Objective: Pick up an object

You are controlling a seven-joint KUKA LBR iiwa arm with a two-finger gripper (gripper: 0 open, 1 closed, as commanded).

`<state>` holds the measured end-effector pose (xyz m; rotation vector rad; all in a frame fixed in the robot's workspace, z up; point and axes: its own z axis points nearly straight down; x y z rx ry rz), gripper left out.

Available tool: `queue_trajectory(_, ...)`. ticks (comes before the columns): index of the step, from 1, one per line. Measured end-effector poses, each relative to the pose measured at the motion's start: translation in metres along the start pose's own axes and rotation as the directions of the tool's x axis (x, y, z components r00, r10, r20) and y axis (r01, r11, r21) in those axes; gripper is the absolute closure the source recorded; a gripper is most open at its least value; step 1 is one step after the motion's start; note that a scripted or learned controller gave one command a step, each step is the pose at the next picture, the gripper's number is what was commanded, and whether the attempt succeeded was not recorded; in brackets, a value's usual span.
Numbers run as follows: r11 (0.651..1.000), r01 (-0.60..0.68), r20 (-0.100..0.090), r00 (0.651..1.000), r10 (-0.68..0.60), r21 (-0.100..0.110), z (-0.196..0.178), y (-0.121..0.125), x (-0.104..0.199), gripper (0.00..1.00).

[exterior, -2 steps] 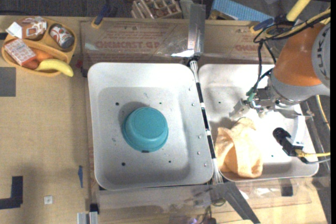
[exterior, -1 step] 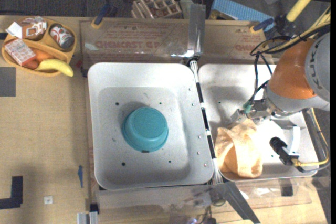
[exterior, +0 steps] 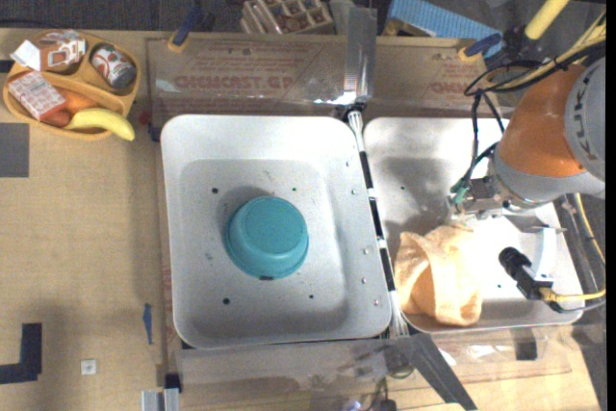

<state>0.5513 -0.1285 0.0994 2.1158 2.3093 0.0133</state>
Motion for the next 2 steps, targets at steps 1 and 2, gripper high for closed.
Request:
queue_trajectory(1, 1.0, 0.0, 0.0, 1.0, 0.0, 0.0, 0.0, 0.0, 0.0, 0.0)
queue_trajectory(2, 0.997, 0.077, -0.001, 0.997, -0.077, 0.005, 0.011, -0.001, -0.014, 0.0)
